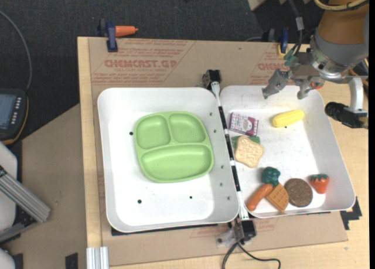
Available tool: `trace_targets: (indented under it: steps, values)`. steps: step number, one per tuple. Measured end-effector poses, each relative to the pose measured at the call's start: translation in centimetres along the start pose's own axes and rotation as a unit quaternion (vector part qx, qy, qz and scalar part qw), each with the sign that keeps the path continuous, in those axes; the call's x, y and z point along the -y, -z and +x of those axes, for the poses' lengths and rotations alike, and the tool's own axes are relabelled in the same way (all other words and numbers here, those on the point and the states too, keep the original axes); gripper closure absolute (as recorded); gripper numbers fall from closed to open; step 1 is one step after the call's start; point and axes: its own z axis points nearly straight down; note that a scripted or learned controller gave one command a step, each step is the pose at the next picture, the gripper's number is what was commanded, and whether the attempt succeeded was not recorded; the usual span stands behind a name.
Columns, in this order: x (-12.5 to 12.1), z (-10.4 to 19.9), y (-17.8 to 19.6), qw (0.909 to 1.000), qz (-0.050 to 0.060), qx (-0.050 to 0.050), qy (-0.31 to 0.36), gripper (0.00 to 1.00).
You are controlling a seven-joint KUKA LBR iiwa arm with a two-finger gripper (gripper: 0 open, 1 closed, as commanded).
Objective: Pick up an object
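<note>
- Nearest the camera, along the front of the right bin: a carrot, a waffle-like square, a brown round patty and a small red strawberry-like piece, all lying loose on the bin floor.
- Just behind these, a dark green piece, too small to name with confidence.
- Farther back, near the divider between the bins: a tan cracker-like slab partly covering something green, and a small purple-and-white packet.
- Beside, in the left bin: a green three-compartment plate, compartments bare.
- Toward the back of the right bin: a yellow corn cob, lying flat, apart from the other items and closest to the arm, so the likeliest pick.
- Above the far rim: end effector, fingers spread, nothing between them, hovering behind the corn without touching it.
- Task judged barely begun: no item lifted; descent, closing and lifting all left to do.
- Hard to make out: exact height of the fingertips over the bin; upper arm cut off at the frame's top right; tabletop edges partly out of frame.
</note>
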Motion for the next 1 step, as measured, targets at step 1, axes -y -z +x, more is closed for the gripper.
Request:
trace_targets:
  steps: [1]
  values:
    - [2.48, 3.58, -7.26, 1.0, 0.005, -0.001, 0.001, 0.0]
